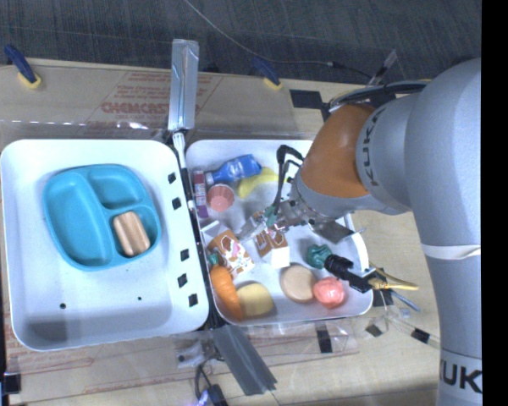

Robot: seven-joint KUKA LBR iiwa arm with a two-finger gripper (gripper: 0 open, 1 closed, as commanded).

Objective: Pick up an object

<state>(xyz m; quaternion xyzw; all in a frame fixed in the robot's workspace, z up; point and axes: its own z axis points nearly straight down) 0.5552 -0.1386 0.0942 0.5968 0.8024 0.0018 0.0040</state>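
Began nearest, along the six o'clock side of the right bin [229,148]: noted an orange carrot-shaped piece [224,288] at seven o'clock, touching a pale yellow lump [254,299], then a tan disc [296,283] and a pink ball [328,292] side by side toward five o'clock. Went farther in and found a teal piece [319,254] at four o'clock and a printed packet [230,252] at eight o'clock.

Between those two, near the bin's middle, saw the gripper [269,223] low among the clutter, directly over the brown-and-white blocks [271,242], the likeliest target. Could not tell whether touching them or just above. Could not make out, either, whether spread wide or pinching anything.

Beyond that, picked out a pink-topped pot [222,197] at ten o'clock, a yellow piece [258,183] and a blue bottle [237,169] toward twelve. Traced the arm [423,142] in from three o'clock. Over at nine o'clock, in the left bin [85,303], saw a blue divided plate [85,227] with a brown roll [131,233] in its four o'clock compartment.

Judged the pick at the reach-in stage: saw nothing raised clear of the bin floor. Reckoned a sure grip and the lift yet to do.
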